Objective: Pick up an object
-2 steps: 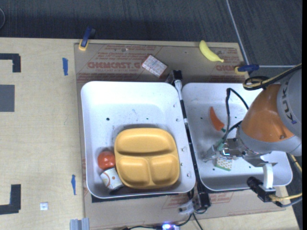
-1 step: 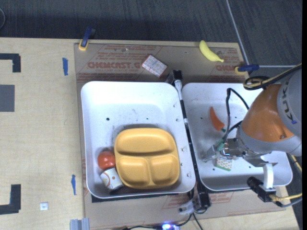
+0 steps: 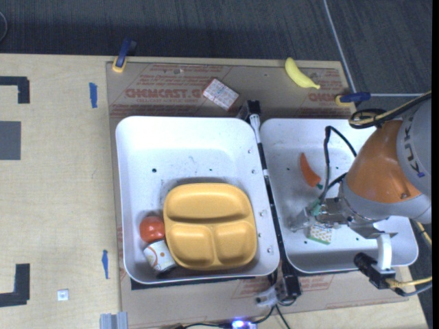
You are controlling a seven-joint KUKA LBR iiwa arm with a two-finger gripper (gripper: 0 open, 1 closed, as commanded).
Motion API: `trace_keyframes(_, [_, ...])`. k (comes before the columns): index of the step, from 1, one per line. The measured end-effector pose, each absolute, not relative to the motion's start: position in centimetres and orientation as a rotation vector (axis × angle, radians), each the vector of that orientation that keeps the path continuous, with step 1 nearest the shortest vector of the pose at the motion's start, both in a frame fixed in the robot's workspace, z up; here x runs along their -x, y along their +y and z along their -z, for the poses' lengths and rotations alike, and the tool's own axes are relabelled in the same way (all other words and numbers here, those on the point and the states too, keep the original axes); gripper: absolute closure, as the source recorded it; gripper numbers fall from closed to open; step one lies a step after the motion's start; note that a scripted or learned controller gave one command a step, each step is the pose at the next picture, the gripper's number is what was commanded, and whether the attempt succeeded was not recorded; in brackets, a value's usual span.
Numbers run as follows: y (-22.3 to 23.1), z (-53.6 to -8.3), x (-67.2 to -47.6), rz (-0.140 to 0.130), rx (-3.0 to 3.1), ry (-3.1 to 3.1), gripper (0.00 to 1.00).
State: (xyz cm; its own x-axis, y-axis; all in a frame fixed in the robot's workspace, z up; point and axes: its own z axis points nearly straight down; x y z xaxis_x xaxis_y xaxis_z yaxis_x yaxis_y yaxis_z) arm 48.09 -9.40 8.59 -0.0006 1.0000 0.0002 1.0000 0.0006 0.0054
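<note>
End effector [image 3: 314,214] low in rt bin [image 3: 295,142], grip state unclear, small card [image 3: 319,234] just below

Light even, overhead, moderately bright. Left bin [image 3: 137,184] and right bin [image 3: 288,149] near-white, slightly blown out on their floors, little surface detail left. Soft shadow under the yellow tray [image 3: 209,223] along its upper edge; fainter shadow below the arm [image 3: 387,166] on the right bin floor. Dark carpet at top underexposed, weave barely readable. Mild sheen on the orange band. Overall softness and compression noise; printed lettering on the cardboard [image 3: 171,91] fuzzy. Small items near the gripper [image 3: 317,214] smeared, hard to resolve. Bench edges bow slightly toward the corners.
</note>
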Motion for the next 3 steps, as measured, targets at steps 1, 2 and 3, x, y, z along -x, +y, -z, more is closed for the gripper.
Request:
trace_keyframes(1, [-9.23, -8.58, -48.09, -0.005, -2.219, 2.218, 0.0])
trace_keyframes(2, [-9.2, -8.58, -48.09, -0.005, -2.219, 2.217, 0.0])
trace_keyframes(3, [-9.3, -8.58, -48.09, -0.006, -2.218, 2.22, 0.0])
